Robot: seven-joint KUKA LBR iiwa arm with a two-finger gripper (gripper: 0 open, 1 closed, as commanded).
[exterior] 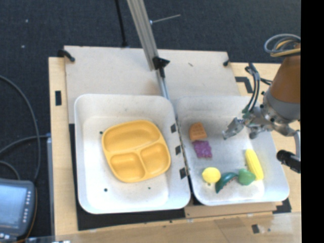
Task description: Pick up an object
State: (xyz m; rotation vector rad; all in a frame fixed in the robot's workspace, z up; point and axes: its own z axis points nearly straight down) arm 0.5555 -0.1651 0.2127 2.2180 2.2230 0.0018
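My gripper (pixel 243 130) hangs over the upper middle of the right bin (pixel 223 106), open, with nothing between its fingers. It is to the right of an orange-brown block (pixel 198 131) and a purple piece (pixel 202 149). Below it, a long yellow piece (pixel 253 164) lies near the bin's right side. Along the front of the bin sit a yellow round fruit (pixel 211 175), a dark green piece (pixel 224 181) and a green round piece (pixel 246 177).
The left bin (pixel 91 110) holds a yellow divided tray (pixel 135 150). A slanted metal pole (pixel 144 29) comes down to the gap between the bins. The arm's orange band (pixel 287 82) rises at the right, with cables beside it.
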